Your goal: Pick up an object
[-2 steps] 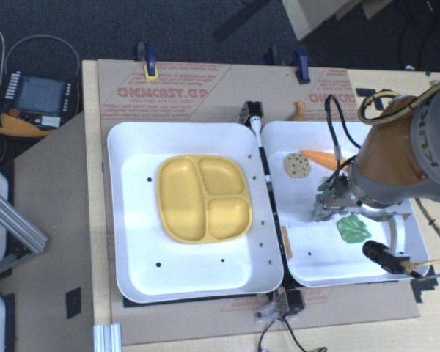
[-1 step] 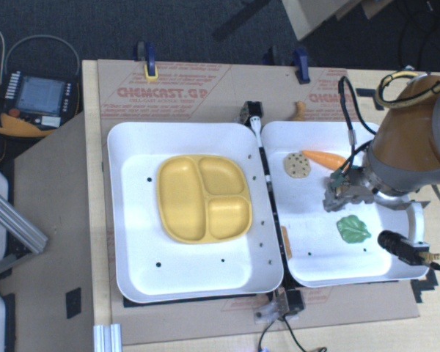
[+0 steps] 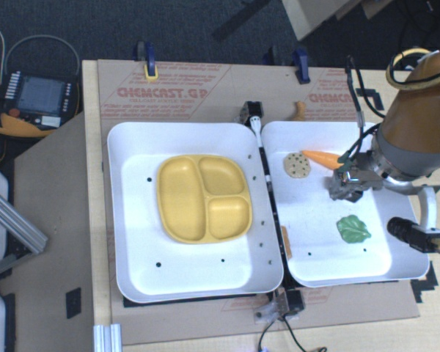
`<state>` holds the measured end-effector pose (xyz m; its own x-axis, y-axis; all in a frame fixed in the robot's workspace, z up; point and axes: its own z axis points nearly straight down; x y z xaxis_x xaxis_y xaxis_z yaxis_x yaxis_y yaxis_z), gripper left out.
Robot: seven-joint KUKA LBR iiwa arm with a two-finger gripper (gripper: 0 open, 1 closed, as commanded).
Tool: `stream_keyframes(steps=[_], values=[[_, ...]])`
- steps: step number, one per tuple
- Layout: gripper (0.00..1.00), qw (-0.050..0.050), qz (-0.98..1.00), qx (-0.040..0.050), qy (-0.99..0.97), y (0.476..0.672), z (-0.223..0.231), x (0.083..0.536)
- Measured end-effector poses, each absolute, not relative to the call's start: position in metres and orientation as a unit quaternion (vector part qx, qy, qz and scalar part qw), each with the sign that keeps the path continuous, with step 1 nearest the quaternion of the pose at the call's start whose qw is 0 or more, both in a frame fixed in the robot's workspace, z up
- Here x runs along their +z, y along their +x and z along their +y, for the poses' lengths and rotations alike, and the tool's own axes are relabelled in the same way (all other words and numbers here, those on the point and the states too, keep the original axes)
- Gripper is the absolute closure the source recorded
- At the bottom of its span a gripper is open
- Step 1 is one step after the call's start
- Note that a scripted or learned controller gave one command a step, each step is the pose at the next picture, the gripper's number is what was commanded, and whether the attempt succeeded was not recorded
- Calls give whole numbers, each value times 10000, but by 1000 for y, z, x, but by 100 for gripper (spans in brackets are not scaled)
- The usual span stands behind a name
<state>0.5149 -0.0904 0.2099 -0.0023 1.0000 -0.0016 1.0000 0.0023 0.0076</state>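
1. Nearest the camera, on the worktop (image 3: 103,196), sit two white bins: the left bin (image 3: 132,262) carries a yellow divided plate (image 3: 204,197), and the right bin (image 3: 330,266) holds the small things I could pick.
2. In the right bin, a green leafy piece (image 3: 353,229) lies towards the near edge, just below my hand (image 3: 345,184) but apart from it.
3. My hand hovers over the middle of the right bin, dark and blurred from this angle (I cannot tell how far it is open, nor whether anything sits in it).
4. Just beyond my hand lies an orange carrot (image 3: 323,158), its thick end close to or under my wrist, and beside it to the left a round speckled cookie (image 3: 297,165).
5. What could go wrong, as I judge it:
   - The carrot is tapered and smooth, so a closing grip off its middle may squirt it sideways.
   - The cookie lies flat, so I may slide over it and push it into the bin wall.
   - Descending between carrot and green piece, I may close on nothing.
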Motion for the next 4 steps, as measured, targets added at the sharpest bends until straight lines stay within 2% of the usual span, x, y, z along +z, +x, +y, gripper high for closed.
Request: stream_keyframes(steps=[1,2,3,4], values=[[100,27,7075,15,7067,516,-91,242],[100,6,7094,12,7048,542,-37,230],[100,1,7095,11,7048,553,19,222],[100,11,7087,15,7055,578,59,229]])
